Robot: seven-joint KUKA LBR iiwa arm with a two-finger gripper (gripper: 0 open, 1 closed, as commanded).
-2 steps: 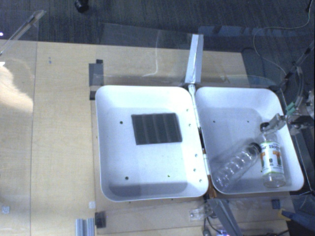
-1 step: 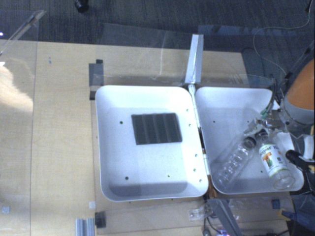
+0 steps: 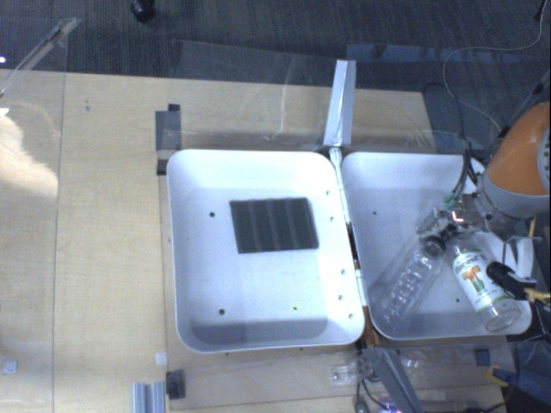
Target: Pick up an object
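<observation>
Camera view: two shallow white bins. One dark ribbed rectangular mat (image 3: 274, 224) lies in the left bin (image 3: 194, 231). Right bin (image 3: 379, 188) holds two bottles: one clear plastic bottle (image 3: 406, 282), cap pointing far-right, and one white labelled bottle (image 3: 475, 284), slanting near-right. My gripper (image 3: 448, 222) sits over the clear bottle's cap; I cannot tell my jaws' state.

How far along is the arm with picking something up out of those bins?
Early stage. Done: the gripper is low in the right bin, beside the clear plastic bottle's cap end. In hand: nothing visibly; that bottle and the white labelled bottle both lie on the bin floor. Left: grasping one and lifting it. The left bin holds a dark ribbed pad.
</observation>
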